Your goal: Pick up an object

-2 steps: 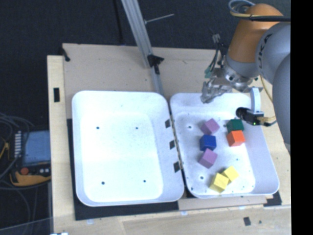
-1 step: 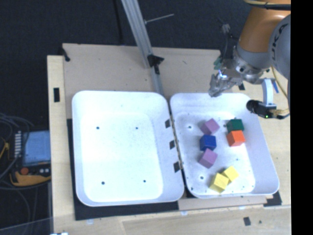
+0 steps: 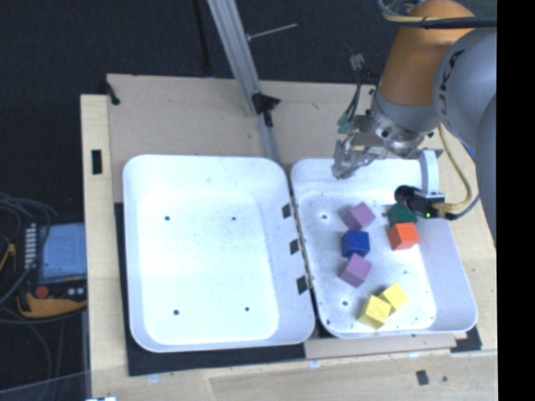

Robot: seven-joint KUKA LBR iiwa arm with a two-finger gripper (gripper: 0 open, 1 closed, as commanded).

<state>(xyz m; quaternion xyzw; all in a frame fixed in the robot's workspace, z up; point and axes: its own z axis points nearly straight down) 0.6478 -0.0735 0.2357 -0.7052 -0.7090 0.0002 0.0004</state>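
Where bench (image 3: 192,124) holds 2 bins, floor's dark.

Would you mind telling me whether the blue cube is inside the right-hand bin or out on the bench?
Inside. The blue cube sits on the floor of the right bin, between two purple cubes, well within its rim.

Even overhead light, white bins (image 3: 209,170) near overexposed, soft shadows, slight overall blur.

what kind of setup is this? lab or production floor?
Most likely a lab grasping test bench: two shallow white bins on a plain board, small coloured blocks in the right one, and a grey-and-orange arm poised over them.
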